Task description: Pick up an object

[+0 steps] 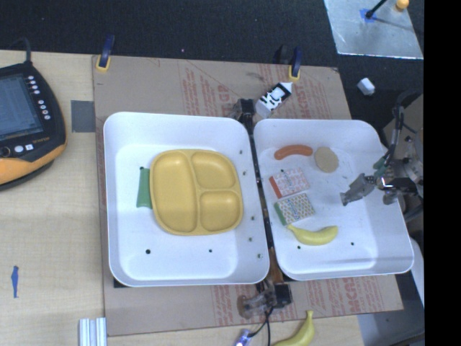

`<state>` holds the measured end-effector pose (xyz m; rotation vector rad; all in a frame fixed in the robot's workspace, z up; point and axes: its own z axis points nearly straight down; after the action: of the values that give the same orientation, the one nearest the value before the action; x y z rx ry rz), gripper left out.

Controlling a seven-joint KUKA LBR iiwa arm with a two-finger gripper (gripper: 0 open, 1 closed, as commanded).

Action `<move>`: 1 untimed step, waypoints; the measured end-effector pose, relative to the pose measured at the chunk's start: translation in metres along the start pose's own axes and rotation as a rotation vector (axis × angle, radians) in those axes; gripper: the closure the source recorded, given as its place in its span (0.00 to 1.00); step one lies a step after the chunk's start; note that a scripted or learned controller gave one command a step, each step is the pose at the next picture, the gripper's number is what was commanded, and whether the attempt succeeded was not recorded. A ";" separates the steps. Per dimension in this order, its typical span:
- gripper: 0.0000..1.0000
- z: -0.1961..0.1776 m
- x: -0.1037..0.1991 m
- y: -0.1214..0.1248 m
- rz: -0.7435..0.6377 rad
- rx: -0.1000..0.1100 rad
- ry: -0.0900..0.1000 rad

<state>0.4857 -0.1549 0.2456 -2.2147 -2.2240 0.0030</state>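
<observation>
Banana (314, 234); packet (296, 208) print unreadable.

The robot's arm (403, 150) is reaching in from the 3 o'clock edge, its wrist angling toward 8 o'clock. The tool (354, 192) is hanging low at its tip, one grey finger (357, 189) pointing toward 8 o'clock, nothing visibly gripped.

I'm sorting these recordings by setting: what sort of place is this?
Probably a robotics lab test bench, not a kitchen: two white bins sit on cardboard clamped to the bench, a teach pendant lies beside them, and the food, like the banana, looks like toys.
</observation>
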 end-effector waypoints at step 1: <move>0.00 0.061 0.028 0.015 -0.002 0.001 -0.001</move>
<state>0.5004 -0.1268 0.1843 -2.2126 -2.2258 0.0055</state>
